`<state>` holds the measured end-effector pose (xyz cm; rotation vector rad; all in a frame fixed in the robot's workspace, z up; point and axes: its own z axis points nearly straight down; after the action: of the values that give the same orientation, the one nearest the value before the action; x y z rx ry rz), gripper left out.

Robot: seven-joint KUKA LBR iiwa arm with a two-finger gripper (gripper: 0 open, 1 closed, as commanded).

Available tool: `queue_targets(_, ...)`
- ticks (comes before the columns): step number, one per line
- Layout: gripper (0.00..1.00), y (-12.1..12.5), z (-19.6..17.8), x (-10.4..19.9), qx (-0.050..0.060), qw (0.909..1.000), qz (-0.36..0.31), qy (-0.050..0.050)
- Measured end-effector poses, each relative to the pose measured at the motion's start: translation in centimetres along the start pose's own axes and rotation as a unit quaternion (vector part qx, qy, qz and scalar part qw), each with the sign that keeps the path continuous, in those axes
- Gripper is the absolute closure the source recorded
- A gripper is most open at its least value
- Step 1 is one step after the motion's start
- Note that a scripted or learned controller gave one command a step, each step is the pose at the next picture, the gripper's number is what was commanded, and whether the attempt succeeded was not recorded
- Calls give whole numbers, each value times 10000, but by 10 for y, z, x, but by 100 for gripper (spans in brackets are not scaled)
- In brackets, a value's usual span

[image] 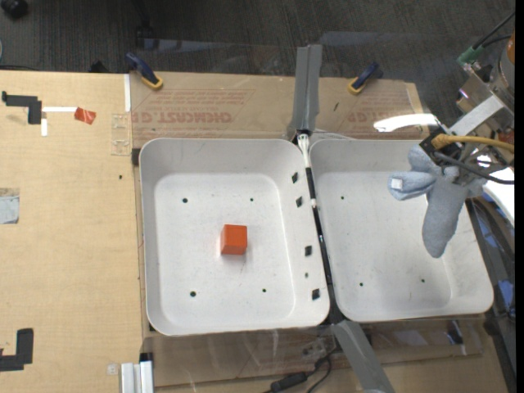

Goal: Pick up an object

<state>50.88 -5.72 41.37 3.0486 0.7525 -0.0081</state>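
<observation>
A grey sock-like cloth hangs limp over the right side of the right bin, with a white tag at its left tip. Its top is bunched at my gripper, which reaches in from the right edge and is shut on the cloth's upper fold. The cloth's lower end dangles just above the bin floor. An orange-red cube lies flat near the middle of the left bin, far from the gripper.
A grey divider bar runs between the two bins. Brown cardboard with two clamps lies behind them. A wooden board with small marks and a red tag sits to the left.
</observation>
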Motion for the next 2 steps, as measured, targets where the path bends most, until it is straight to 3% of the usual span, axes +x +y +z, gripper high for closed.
queue_targets(1,100,37,19,-37,8,9939,1107,-7)
queue_targets(2,100,65,23,11,9,9902,1397,-11)
